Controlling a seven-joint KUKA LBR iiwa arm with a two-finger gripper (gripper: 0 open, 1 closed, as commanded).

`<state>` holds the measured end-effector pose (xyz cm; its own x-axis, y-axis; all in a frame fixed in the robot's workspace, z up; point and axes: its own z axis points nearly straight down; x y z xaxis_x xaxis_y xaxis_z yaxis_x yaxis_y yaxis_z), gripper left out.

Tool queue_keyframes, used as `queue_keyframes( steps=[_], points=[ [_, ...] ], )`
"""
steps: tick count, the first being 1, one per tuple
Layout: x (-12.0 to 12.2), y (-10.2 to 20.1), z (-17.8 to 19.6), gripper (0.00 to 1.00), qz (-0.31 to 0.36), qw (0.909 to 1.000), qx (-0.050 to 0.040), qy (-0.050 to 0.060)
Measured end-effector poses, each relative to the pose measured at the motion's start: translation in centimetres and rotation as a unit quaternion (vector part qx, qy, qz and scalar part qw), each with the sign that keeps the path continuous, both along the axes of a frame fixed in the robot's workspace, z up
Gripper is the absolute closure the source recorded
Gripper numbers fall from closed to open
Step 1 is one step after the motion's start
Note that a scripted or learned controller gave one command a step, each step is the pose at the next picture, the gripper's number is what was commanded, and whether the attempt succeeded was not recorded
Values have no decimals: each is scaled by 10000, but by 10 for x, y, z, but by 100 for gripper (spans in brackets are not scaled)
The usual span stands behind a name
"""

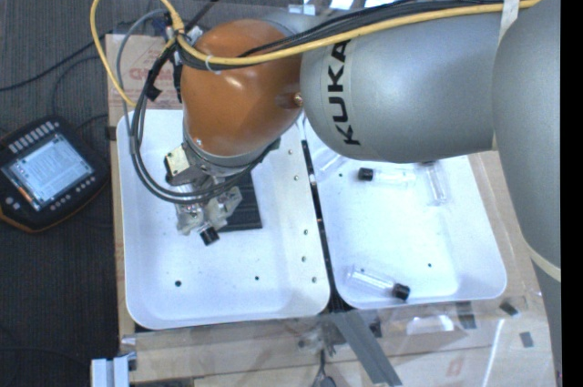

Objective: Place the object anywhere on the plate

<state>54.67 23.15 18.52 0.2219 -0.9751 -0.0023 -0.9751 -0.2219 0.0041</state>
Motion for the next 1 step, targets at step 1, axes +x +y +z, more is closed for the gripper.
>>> queue_keyframes(
  steps=[1],
  points=[
    [79,4,5,100,475,9989,30,-7]
  ],
)
